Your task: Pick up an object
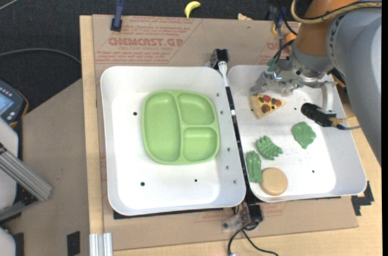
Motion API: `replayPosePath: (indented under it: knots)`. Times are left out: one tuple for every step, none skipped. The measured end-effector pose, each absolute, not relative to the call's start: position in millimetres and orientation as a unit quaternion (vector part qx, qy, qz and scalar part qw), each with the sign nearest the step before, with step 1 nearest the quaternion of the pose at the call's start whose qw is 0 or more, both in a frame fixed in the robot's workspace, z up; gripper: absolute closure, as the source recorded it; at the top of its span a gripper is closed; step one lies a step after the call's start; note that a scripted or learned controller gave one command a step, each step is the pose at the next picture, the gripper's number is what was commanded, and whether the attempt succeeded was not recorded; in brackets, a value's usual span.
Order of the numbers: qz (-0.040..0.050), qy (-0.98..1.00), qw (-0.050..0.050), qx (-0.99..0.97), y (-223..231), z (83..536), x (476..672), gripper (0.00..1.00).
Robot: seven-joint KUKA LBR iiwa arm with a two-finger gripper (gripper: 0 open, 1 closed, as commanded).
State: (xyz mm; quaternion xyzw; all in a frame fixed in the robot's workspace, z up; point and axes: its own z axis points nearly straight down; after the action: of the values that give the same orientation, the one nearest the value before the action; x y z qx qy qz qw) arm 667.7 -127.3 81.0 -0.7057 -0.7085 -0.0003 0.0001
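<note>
Trouble is most to be expected at the pizza slice (267, 104), which lies flat at 11 o'clock in the right bin (341, 171), just under the gripper (276, 82). Whether the gripper is wide or narrow cannot be told. So thin a piece may be skidded along the bin floor, or caught only by its edge and dropped. The bin wall close by at 12 o'clock may also be struck. Counted from the left: one green divided plate (180, 126) is seen at the centre of the left bin (121, 127). In the right bin are found one green pod (253, 167) at 7 o'clock, the one pizza slice, two green leafy pieces, one (268, 147) near the centre and one (303, 134) at 3 o'clock, and one tan disc (274, 181) at 6 o'clock.
</note>
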Motion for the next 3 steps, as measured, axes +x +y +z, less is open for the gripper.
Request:
replayPosePath:
  knots:
    - [-0.0062,-0.709,-0.008,-0.706,-105,305,669.3,0.00]
    - [0.0020,-0.706,0.004,-0.708,-117,79,587.8,0.00]
    - [0.0014,-0.707,0.004,-0.708,-92,84,538.2,0.00]
